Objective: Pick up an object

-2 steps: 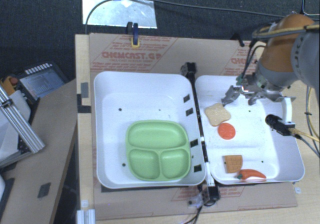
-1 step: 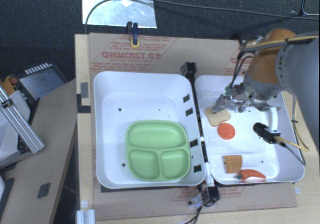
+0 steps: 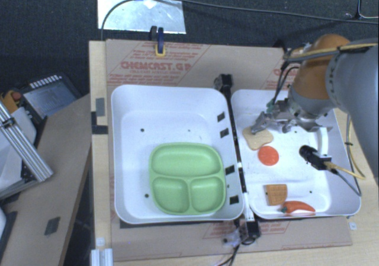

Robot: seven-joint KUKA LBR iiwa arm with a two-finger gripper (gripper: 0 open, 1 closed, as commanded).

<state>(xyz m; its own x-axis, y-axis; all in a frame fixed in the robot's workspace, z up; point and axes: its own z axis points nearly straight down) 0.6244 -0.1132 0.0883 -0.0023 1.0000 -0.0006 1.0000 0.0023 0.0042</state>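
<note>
Cardboard sheet (image 3: 177, 60) under the bins: red print along its far edge, reads roughly "CHEMCAST GP", letters seen upside down or mirrored from this angle. Smaller red lines beneath it, too fine to read. More red print on the cardboard at far right corner and along the near edge, partly covered, illegible. No other legible marks.

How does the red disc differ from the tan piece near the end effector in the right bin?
The red disc is round and bright red; the tan piece is pale beige and irregular. The disc lies apart from the end effector; the tan piece sits right at its tip. Both lie flat on the right bin floor.
</note>
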